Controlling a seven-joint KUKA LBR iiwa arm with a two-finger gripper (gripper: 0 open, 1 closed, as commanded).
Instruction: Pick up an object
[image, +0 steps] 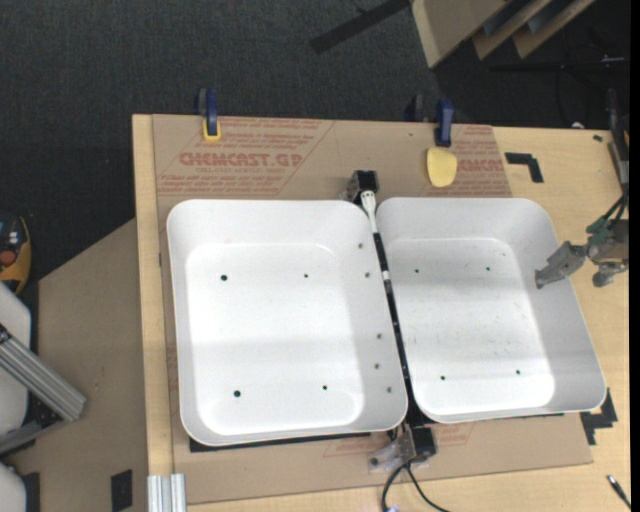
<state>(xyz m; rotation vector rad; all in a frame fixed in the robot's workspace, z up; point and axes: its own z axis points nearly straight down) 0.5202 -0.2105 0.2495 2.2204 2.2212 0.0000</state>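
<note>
Item 1. Nearest us, we record a black clip (420, 441) with a cable (395, 480) running from it, just off the near left corner of the right bin (470, 330), on the desk (90, 300).

Item 2. The right bin is white, shallow and square-cornered, and its floor carries a few small dark dots. It rests on a brown printed board (300, 150) laid over the desk.

Item 3. The left bin (270, 340) is of the same make and sits directly to the left of the right bin. Their rims touch along a dark seam.

Item 4. The gripper (580, 270) hangs over the right rim of the right bin, at about the middle of that side. Its grey fingers (556, 264) stand apart, and we see nothing between them. One finger tip points in over the bin wall.

Item 5. A small black fitting (362, 184) sits at the far left corner of the right bin, at the head of the seam.

Item 6. A yellow object (441, 166), rounded and pale, lies on the board just beyond the far rim of the right bin, well apart from the gripper. We cannot tell whether it is loose or belongs to the clamp beyond it.

Item 7. A blue clamp (443, 120) grips the far edge of the board just beyond the yellow object. A second clamp (209, 112) stands far to the left of it, beyond the left bin.

Item 8. Dark carpet (200, 50) lies farthest from the right bin.
</note>
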